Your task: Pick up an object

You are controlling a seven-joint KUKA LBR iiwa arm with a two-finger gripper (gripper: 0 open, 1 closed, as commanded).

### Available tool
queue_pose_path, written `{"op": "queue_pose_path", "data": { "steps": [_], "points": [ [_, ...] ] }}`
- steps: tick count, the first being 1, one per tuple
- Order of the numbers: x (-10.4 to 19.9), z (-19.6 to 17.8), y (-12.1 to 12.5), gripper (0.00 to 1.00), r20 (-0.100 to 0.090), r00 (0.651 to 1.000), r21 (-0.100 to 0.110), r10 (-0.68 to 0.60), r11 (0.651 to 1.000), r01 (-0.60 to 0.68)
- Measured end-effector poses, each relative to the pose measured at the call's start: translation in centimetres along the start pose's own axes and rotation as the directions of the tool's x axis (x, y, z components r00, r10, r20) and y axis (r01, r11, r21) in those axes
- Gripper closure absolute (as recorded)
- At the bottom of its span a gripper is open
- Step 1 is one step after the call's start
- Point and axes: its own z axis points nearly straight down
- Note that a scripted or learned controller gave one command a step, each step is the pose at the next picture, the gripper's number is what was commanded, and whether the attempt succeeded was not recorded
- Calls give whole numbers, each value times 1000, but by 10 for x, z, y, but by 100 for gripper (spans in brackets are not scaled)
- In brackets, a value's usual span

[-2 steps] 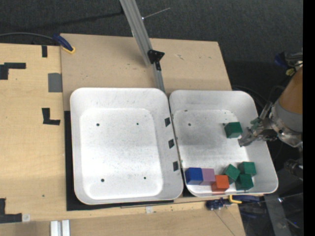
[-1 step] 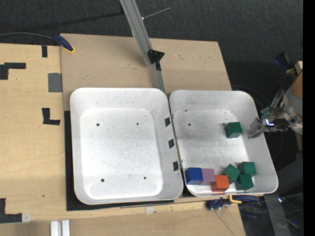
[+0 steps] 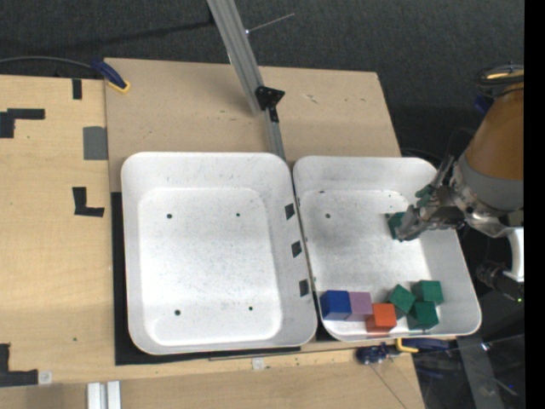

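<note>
My gripper (image 3: 404, 226) hangs over the right side of the right bin (image 3: 358, 194), reaching in from the right edge. A dark green block (image 3: 396, 225) sits between its fingertips, raised off the bin floor. Along the right bin's front wall lies a cluster of blocks: a blue block (image 3: 335, 303), a purple block (image 3: 360, 302), an orange block (image 3: 382, 315) and three green blocks (image 3: 423, 314). The arm's orange band (image 3: 498, 139) shows above the wrist.
The left bin (image 3: 204, 254) stands beside the right one, their walls meeting in the middle. A grey metal pole (image 3: 243, 54) slants down to the bins' back junction. The wooden bench (image 3: 51, 186) extends to the left.
</note>
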Motion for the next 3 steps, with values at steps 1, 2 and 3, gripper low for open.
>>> {"op": "queue_pose_path", "data": {
  "steps": [1, 2, 3],
  "points": [
    [56, -1, 22, 100, -1, 1000, 0, -2, 1000, 2],
    [109, 11, 41, 100, 0, 1000, 1, -1, 1000, 1],
    [170, 5, 50, 100, -1, 1000, 0, -3, 1000, 3]
  ]
}}
